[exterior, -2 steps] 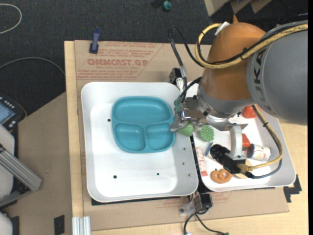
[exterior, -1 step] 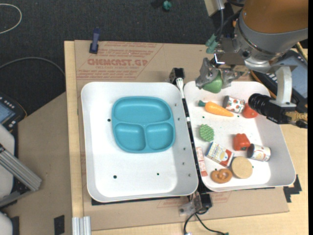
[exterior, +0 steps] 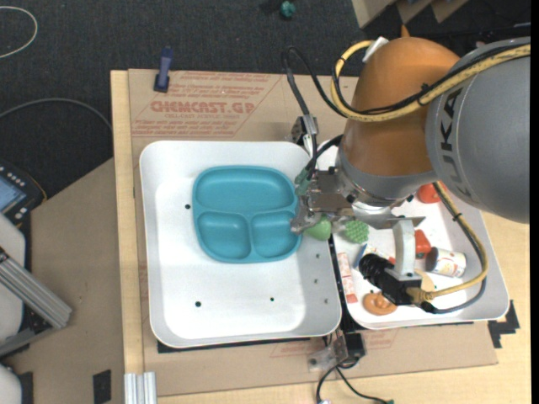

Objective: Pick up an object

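End effector (exterior: 313, 217): bare metal, low over the seam between the two bins; finger state cannot be told. Green rounded object (exterior: 319, 229) directly at its tip, contact unclear. To its left, smooth teal divided plate (exterior: 244, 213) in glossy white bin (exterior: 168, 251). To its right, green ridged piece (exterior: 357, 230), small bottle (exterior: 446, 263), orange disc (exterior: 378, 303).

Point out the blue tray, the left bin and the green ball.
blue tray (exterior: 240, 213): camera view, on the middle of its divided surface.
left bin (exterior: 236, 297): camera view, on its bare white floor below the tray.
green ball (exterior: 319, 229): camera view, on its visible front, by the bins' divide.
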Controlling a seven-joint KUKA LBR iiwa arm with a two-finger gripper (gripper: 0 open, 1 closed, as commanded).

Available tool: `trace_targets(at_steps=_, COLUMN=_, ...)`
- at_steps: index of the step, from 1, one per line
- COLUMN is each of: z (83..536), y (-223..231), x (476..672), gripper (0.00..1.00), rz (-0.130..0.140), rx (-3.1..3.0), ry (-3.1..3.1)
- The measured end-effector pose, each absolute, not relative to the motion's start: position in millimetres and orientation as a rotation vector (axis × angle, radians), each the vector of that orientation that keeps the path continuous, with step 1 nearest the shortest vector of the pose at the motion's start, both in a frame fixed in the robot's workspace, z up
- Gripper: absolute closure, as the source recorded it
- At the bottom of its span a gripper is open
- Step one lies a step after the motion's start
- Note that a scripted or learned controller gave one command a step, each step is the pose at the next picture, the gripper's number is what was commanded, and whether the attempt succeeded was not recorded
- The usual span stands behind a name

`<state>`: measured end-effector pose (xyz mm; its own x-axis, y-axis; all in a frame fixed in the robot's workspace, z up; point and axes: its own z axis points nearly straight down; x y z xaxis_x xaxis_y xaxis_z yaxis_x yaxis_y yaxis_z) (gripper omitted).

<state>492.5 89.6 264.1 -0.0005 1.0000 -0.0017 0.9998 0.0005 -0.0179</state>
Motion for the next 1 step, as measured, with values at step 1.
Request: trace_targets(at_steps=1, z=338.3, y=57.8, x=512.8, gripper=1.0, rz=-0.01, rx=-2.23, ry=-2.222)
